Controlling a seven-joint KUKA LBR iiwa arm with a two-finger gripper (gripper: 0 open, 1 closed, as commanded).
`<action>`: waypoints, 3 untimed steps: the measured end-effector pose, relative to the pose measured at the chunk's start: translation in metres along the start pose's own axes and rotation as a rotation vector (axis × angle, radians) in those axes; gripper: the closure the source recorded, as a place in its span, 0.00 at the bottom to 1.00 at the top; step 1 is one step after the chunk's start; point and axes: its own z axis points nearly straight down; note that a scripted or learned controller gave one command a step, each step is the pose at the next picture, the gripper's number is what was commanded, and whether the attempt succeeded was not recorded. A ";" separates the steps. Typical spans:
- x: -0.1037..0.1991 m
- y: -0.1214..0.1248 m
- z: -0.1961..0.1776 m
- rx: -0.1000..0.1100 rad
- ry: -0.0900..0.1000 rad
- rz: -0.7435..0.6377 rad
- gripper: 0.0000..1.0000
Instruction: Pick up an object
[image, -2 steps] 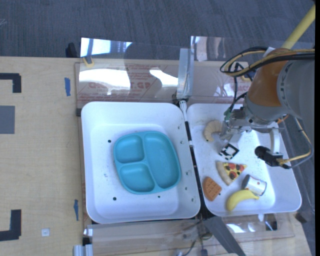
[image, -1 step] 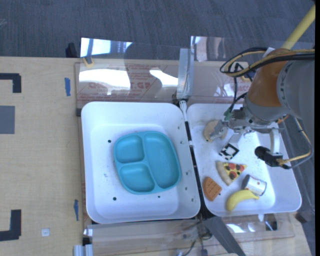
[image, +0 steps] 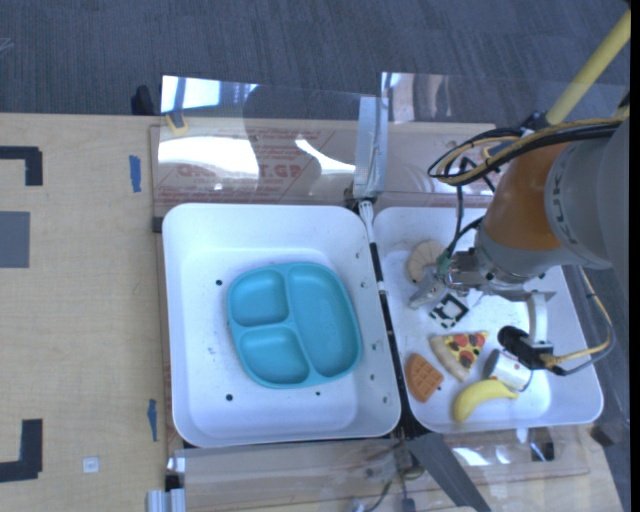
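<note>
The tool (image: 440, 292) hangs low in the right bin (image: 575, 400), apparently to reach the toys; whether it is open, I cannot tell. Pizza slice (image: 460, 350), banana (image: 482, 398) and waffle (image: 423, 377) lie at its six o'clock.

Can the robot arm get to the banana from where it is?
Probably yes. The banana lies uncovered at the near edge of the right bin, the same bin where the gripper hangs. Only the pizza slice lies between them, low and flat.
</note>
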 end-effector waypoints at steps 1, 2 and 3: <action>-0.001 0.002 -0.012 -0.007 -0.002 0.001 1.00; -0.001 0.002 -0.012 -0.006 -0.002 0.001 0.00; -0.041 -0.035 -0.014 0.010 0.001 0.004 0.00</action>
